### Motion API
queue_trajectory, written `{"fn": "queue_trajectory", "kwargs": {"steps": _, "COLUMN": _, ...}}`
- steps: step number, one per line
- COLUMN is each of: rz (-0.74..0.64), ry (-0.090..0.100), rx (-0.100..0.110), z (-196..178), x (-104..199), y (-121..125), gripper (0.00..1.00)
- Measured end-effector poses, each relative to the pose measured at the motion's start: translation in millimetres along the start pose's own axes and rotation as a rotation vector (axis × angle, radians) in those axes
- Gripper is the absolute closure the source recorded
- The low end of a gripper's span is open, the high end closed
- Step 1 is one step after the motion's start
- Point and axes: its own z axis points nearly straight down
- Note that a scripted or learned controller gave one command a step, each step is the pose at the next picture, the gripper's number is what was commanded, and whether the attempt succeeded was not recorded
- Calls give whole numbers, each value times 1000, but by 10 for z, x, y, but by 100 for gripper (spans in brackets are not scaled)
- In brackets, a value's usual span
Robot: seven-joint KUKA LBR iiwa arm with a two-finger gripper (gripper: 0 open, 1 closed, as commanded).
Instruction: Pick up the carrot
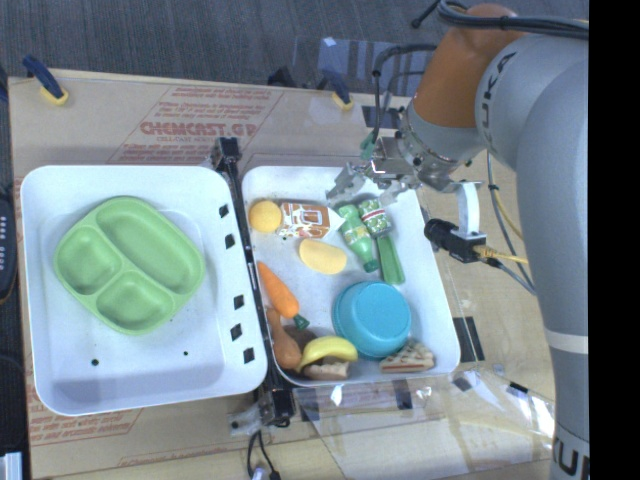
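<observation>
From the camera view I see two white bins side by side; the left bin [40,368] bears a green tray [128,264], the right bin [440,298] holds the clutter I have to work in. The carrot [277,289] lies near that bin's left wall, slanted, its pale orange body running from upper left down to a small green stub at the lower right; a brown thing [286,346] sits just below it and a banana [330,349] beside that. A yellow disc [322,256] rests near its upper end, a blue bowl [373,318] to its right, apart from it.

The gripper [372,181] hangs over the bin's far edge, above a green bottle [365,233] and well apart from the carrot; whether its claw is wide or narrow I cannot tell, since the fingers blur into the metalwork; nothing shows between them.

I judge the carrot a light, stiff plastic toy, smooth and likely slippery, tapered so a pinch near the thin end may squirt it out; I would take it across the thick middle, fingers square to its long axis, minding the wall on its left side.
</observation>
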Motion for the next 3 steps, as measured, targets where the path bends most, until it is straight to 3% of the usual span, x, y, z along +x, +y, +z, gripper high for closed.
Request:
{"fn": "queue_trajectory", "kwargs": {"steps": 1, "rz": 44, "ry": 2, "rx": 1, "z": 1352, "x": 208, "y": -693, "gripper": 0}}
{"fn": "queue_trajectory", "kwargs": {"steps": 2, "rz": 394, "ry": 2, "rx": -17, "z": 1319, "x": 418, "y": -1339, "gripper": 0}}
{"fn": "queue_trajectory", "kwargs": {"steps": 3, "rz": 380, "ry": 4, "rx": -3, "z": 1233, "x": 430, "y": -1346, "gripper": 100}}
